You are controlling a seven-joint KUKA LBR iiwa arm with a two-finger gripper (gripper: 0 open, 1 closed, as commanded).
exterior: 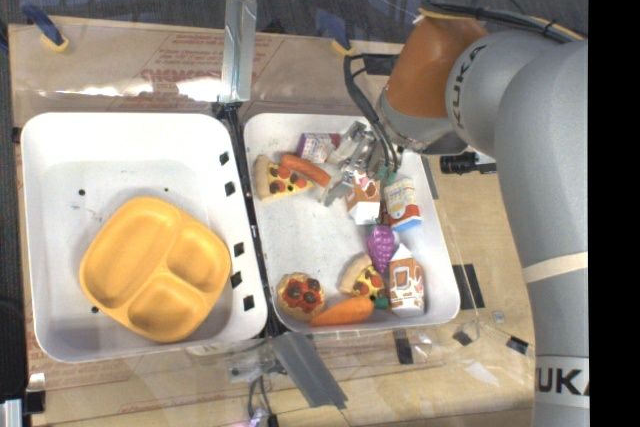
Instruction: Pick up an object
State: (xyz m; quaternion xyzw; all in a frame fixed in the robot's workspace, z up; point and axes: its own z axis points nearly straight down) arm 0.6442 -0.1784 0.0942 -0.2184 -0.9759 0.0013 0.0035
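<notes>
Beneath the end effector (350, 167) lies an orange-red hot dog (303, 169).

You can read part of "KUKA" in dark letters on the grey arm (520, 115), once beside the orange band (430, 65) and again as "UKA" at the lower right, while the red print on the cardboard (190, 55) under the bins is too faint to read.

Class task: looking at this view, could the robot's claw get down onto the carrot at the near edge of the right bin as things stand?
Probably yes. The carrot lies uncovered, nothing on top, though a pizza slice and carton crowd it. The claw sits over the same bin.
</notes>
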